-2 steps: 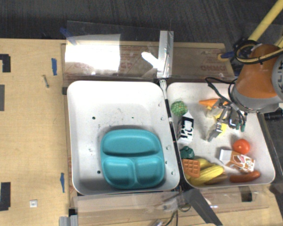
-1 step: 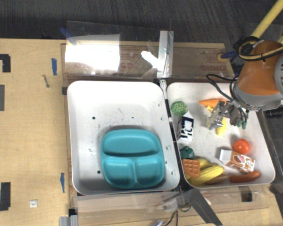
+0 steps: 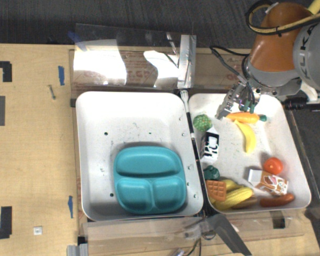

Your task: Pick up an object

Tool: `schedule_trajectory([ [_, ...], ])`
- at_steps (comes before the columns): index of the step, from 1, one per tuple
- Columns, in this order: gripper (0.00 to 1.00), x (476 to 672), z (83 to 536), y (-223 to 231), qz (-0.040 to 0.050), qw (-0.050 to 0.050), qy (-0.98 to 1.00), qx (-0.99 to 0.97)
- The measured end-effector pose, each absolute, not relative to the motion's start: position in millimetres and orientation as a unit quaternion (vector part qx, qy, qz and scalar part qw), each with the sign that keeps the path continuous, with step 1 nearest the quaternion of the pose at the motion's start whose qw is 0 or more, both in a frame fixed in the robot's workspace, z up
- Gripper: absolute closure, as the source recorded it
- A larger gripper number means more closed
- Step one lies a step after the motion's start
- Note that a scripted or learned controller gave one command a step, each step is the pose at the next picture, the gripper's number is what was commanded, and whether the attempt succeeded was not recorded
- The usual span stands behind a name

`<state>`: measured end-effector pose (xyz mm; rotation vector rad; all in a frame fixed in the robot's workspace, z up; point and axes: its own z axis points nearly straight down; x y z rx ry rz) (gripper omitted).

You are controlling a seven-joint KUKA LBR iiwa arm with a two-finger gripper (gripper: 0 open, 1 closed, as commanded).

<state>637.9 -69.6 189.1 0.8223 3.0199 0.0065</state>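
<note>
Your gripper [image 3: 236, 103] hangs over the right bin [image 3: 296, 159], just above the carrot [image 3: 244, 118]; whether it's clenched, you cannot tell.

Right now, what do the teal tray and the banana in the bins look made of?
Teal tray: looks like moulded plastic, matte, with smooth rounded compartments and an even colour. Banana: probably a plastic toy, judging by its uniform yellow and slight sheen, though the view is too coarse to be sure.

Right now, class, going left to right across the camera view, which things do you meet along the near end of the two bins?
Teal tray → waffle → corn cob → sausage.
</note>
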Motion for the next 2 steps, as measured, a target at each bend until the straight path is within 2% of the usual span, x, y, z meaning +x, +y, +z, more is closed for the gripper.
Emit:
schedule_trajectory([
  [1, 1.0, 648.0, 186, -12, 0.0011, 0.004, 0.979, 0.203],
  [2, 1.0, 660.3, 252, -70, -0.0002, 0.006, 0.987, 0.161],
])
